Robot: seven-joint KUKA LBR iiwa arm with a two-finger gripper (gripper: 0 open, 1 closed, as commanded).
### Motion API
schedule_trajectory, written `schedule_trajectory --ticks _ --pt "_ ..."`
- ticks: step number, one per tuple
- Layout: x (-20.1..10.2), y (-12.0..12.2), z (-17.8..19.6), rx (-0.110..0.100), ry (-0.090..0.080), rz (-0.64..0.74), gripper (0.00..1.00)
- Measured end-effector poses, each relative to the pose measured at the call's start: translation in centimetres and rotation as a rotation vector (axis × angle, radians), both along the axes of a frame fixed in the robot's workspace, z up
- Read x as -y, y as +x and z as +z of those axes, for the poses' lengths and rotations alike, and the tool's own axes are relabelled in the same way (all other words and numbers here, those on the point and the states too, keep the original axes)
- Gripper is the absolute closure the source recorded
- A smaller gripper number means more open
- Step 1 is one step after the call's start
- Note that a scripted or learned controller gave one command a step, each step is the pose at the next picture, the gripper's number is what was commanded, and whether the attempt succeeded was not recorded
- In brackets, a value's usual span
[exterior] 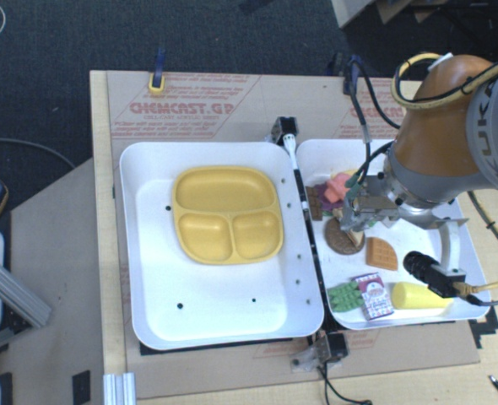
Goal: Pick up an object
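On the brown protective sheet (190,104) covering the bench, red print reading "CHEMCAST GP" is seen just behind the left bin (139,226), with smaller lines of red text above and below it that cannot be made out. The same red print is repeated behind the right bin (316,152), partly hidden there.

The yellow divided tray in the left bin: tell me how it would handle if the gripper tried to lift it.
The yellow divided tray looks like stiff moulded plastic, so it probably keeps its shape. It lies flat in the left bin, wide and shallow, so a two-finger gripper would likely need a rim. Its smooth surface may slip, and an edge grasp might tilt it.
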State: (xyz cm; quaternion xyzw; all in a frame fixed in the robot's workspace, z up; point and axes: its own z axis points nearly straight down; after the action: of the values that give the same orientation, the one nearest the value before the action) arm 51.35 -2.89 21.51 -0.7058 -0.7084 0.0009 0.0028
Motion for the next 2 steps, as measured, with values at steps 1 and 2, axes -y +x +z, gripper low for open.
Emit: schedule_trajectory --ticks 1,2 --pt "0.6 0.6 -0.1 0.006 -0.003 -0.004 1.00" --pt "1.4 1.1 1.0 0.009 -0.004 -0.004 1.00"
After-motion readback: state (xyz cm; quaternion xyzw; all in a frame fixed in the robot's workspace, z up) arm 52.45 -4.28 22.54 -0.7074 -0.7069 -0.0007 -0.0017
